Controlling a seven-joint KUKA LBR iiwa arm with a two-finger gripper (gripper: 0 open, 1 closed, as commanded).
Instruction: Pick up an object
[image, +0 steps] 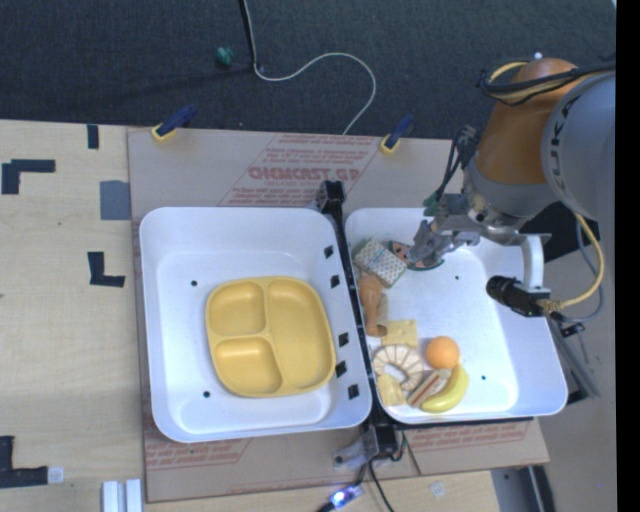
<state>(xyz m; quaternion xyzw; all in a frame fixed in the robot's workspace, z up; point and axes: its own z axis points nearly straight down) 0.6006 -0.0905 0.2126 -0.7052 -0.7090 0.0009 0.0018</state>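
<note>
The right bin (500, 400) holds a heap of toy food along its left side. An orange (442, 352) and a yellow banana (448, 393) lie near the front, beside a ring-shaped pastry (397, 362) and a yellow cheese slice (400, 332). A checkered packet (380, 262) and a tan bread piece (373, 298) lie further back. My gripper (420, 254) hangs low at the back of this bin, just right of the checkered packet. Nothing can be seen between its fingers.
The left bin (170, 250) holds a yellow divided plate (268, 335). A black divider (345, 290) runs between the bins. A black cable part (515, 293) sticks out over the right bin's right side. The right bin's middle floor (470, 300) is bare.
</note>
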